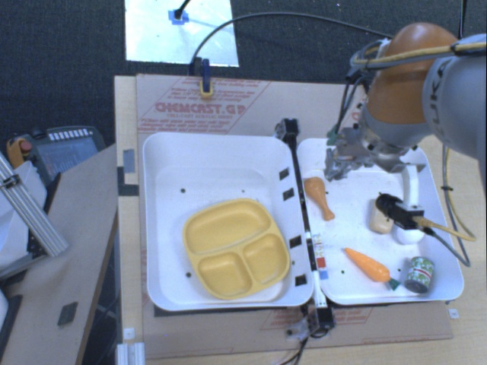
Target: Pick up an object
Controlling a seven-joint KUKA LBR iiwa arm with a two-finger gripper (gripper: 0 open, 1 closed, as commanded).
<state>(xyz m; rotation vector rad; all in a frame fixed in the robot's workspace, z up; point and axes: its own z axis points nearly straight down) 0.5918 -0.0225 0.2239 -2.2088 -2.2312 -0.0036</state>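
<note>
My gripper (pixel 340 166) hangs over the far left part of the right bin (pixel 441 280), pointing down. Just below it and to its left lies a tan toy drumstick (pixel 319 197), close to the bin's left wall. An orange carrot (pixel 368 265) lies near the front of the same bin. A small green-labelled can (pixel 418 274) stands to the carrot's right. A beige lump (pixel 380 220) sits mid-bin, partly behind the robot's wrist hardware. I see nothing in the gripper.
The left bin (pixel 163 166) holds a yellow three-compartment tray (pixel 234 246) toward its front. A black divider strip (pixel 300 204) runs between the bins. The arm's orange band and grey body loom over the right bin's far corner.
</note>
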